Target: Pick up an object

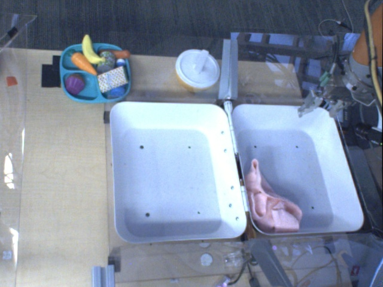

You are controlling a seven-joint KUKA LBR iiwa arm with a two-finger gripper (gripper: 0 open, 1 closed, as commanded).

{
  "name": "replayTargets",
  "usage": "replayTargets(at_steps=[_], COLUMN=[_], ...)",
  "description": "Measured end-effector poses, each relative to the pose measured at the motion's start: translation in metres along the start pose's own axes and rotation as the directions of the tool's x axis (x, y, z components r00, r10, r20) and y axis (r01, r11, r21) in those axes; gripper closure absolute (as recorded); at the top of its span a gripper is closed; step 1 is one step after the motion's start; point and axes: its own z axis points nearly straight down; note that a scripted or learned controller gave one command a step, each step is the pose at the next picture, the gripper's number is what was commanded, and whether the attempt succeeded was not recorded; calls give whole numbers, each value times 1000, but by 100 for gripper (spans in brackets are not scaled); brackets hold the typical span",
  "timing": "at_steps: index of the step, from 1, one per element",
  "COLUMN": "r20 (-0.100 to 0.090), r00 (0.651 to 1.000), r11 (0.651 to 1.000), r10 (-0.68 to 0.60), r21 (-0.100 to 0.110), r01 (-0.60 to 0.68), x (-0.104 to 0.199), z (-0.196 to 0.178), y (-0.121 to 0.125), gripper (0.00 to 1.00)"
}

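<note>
Small grey two-finger gripper (322, 100) up at the far right, over the back corner of the right-hand shallow white bin (353, 184). Open or shut: cannot tell, too small and blurry. Nothing seen in its grip. Just above it, thin wires and the grey arm with its orange band (361, 48).

Down in the right bin, well apart from the gripper: a soft floppy pink thing (270, 203), lying flat by the front left corner, close to the wall beside the other bin. One thin end pointing up toward the back, the fat end near the front wall.

Next door on the left, the second shallow white bin (114, 160), side by side with the first.

Behind the bins, a round white lid on a yellow cup (197, 69), beside a grey metal bar (226, 70).

Farther left on the pale wooden bench (54, 178), a blue plastic tray (64, 85) with toy food: a yellow banana (90, 49), an orange carrot (82, 61), a round purple thing (75, 84) and a speckled flat pack (114, 76). Any writing on the pack too small to read. Touching the tray's left side, a black square (51, 73).
</note>
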Motion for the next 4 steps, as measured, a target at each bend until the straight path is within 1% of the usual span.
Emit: replayTargets(at_steps=[1, 2, 3, 4], r20=[0, 0, 0, -1], r00=[999, 999, 999, 1000], r11=[999, 999, 999, 1000], r10=[-41, -45, -45, -25], r21=[0, -2, -2, 2], r01=[41, 45, 45, 25], x=[-10, -8, -9, 7], z=[9, -1, -1, 23], y=[-74, -72, -72, -131], gripper=[0, 100, 0, 0])
